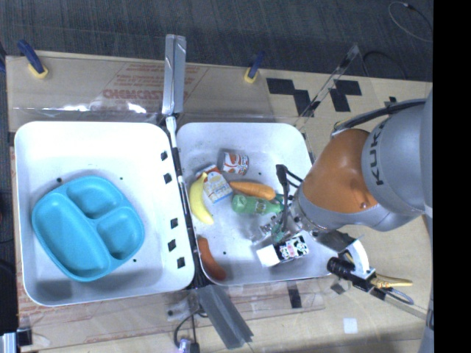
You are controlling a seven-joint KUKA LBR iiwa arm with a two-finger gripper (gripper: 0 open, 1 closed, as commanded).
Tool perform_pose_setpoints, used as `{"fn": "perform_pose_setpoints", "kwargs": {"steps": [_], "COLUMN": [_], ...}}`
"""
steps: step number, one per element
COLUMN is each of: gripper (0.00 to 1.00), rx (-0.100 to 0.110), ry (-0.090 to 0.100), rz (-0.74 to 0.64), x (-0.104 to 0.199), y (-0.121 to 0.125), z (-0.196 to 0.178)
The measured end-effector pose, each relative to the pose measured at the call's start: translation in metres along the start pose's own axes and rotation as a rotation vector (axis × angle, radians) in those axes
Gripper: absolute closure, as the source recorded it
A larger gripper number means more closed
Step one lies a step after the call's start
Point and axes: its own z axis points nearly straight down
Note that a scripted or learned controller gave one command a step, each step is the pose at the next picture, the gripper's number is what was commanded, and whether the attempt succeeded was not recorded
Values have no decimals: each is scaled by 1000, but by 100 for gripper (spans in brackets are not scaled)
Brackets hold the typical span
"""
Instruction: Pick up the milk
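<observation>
My end effector [283, 230] sits just above the milk carton [283, 251]; its grip I cannot tell. I should center squarely before lifting.

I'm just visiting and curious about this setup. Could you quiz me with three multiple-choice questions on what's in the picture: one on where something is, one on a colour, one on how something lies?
1. Where is the blue divided tray?
A. Left bin
B. Right bin
C. On the bench outside the bins

2. What colour is the bottle beside the carrot?
A. Red
B. Green
C. Black

3. How does the milk carton sit?
A. Standing upright
B. Lying on its side
C. Stacked on the banana

Answers: 1 A, it fills the left bin. 2 B, it is green. 3 B, it lies flat near the right bin's front edge.
</observation>
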Motion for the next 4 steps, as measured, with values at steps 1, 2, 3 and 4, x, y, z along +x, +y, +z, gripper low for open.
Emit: {"fn": "perform_pose_setpoints", "kwargs": {"steps": [1,2,3,4], "gripper": [0,0,0,0], "rx": [0,-3,-3,0], "ry": [0,-4,-4,-2], "rz": [0,226,249,200], "x": [0,-29,-39,28], "y": [0,-12,-17,12], "z": [0,10,-139,10]}}
